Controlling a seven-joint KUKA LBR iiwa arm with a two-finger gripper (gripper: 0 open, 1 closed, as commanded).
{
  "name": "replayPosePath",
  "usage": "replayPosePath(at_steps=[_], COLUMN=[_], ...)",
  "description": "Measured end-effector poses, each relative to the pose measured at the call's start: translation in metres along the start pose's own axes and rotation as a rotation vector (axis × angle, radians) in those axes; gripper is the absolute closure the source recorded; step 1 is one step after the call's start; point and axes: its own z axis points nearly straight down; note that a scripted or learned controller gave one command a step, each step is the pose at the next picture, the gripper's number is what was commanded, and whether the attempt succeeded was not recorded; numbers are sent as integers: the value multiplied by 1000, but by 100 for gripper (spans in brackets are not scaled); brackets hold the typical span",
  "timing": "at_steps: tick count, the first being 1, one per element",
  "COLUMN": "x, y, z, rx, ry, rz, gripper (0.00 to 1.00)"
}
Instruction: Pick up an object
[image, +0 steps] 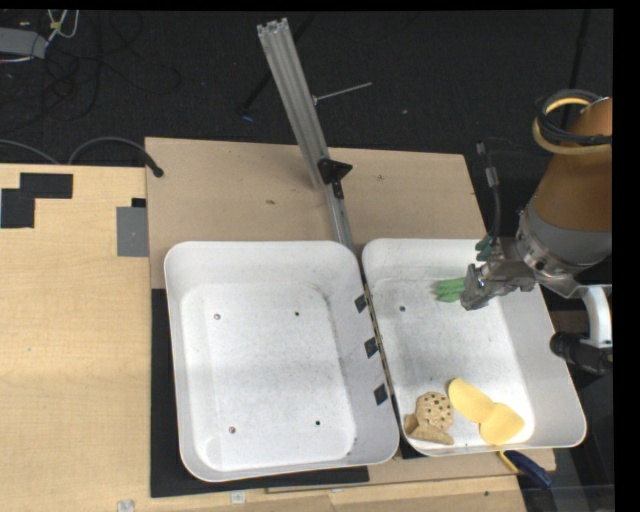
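A green object (449, 290) lay in the upper part of the right bin (440, 340), right of centre in the frame. The gripper (474, 291) sat just right of it, touching or overlapping its edge; whether it had hold could not be told. Lower in that bin lay a yellow piece (483, 410) and a tan cookie (432, 416), well apart from the gripper. The left bin (200, 270) stood beside.

Even overhead light leaves both white bins (265, 360) bright, nearly washed out at centre frame. The upper frame's dark floor (150, 70) is dim. Shadows are soft and faint; focus is slightly soft throughout, with mild grain.
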Motion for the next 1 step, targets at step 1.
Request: replayPosePath(at_steps=[1], x=[53], y=[17], z=[-3], rx=[0], ry=[1], rz=[0], gripper=[100])
